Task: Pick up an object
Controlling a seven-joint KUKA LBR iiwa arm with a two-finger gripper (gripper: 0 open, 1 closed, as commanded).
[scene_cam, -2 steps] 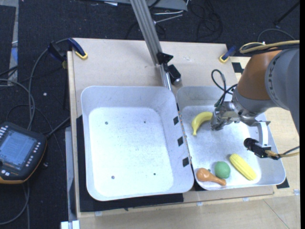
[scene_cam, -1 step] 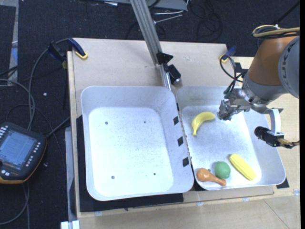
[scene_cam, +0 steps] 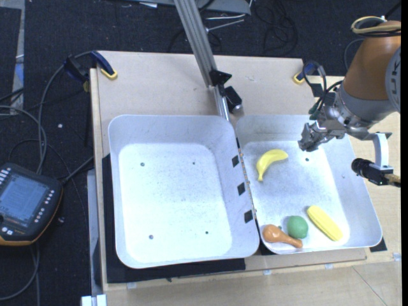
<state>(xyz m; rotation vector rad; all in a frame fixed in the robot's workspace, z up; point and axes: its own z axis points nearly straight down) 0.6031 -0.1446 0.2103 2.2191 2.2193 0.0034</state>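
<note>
While I cannot tell how the jaws stand, I see the gripper (scene_cam: 308,140) hanging over the far part of the right bin (scene_cam: 357,193), nothing visibly held. Near it, just to its left, lies a banana (scene_cam: 270,162). Along the bin's near edge sit a yellow corn cob (scene_cam: 324,223), a green ball (scene_cam: 296,226) and an orange drumstick (scene_cam: 281,235), well apart from it.

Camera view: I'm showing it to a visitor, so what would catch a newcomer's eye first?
Probably the arm's orange band at upper right, with the claw above the right bin's far end. Next the bright items in that bin: a banana mid-bin, then a green ball and yellow corn cob along its near edge.
</note>
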